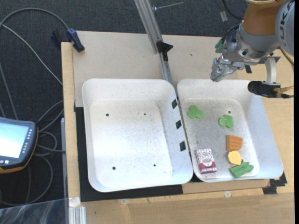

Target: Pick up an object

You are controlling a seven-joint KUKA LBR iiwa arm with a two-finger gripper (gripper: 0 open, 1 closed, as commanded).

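White bins sit side by side; the right bin (261,125) holds every candidate. You see two green pieces (195,112) (226,121) near its centre, an orange block (234,142) touching a yellow piece (234,158), a green strip (241,169) at 5 o'clock, and a red-and-white box (205,161) at 6 o'clock. The gripper (218,73) hangs above the bin's 12 o'clock rim, carrying nothing; jaw state cannot be determined. Judge this as the approach step. Next, you must choose a target, move toward 6 o'clock over it, and descend with released jaws.
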